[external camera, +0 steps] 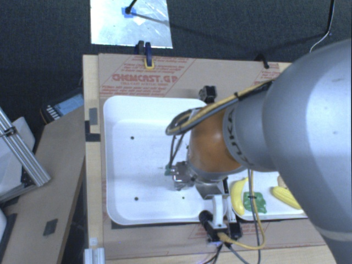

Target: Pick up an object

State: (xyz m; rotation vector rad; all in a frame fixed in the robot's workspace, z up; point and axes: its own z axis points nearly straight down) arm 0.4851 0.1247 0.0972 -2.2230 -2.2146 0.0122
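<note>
My grey arm with its orange band (212, 142) reaches in from the right and hangs low over the left white bin (126, 147). The gripper (177, 176) sits at the arm's lower end, above the right half of that bin's floor, and is mostly hidden by the wrist. A small green speck (166, 170) shows at its left edge; I cannot tell what it is. In the right bin (275, 216) lie a yellow banana-shaped object (237, 197), a second yellow object (286, 197) and a green object (256, 203) between them.
The arm's bulk hides most of the right bin. Yellow and black cables (220, 238) dangle at the bench's front edge. A cardboard sheet (146, 77) lies under the bins, with a clamp (147, 54) at its back edge. Aluminium framing (22, 153) stands at the left.
</note>
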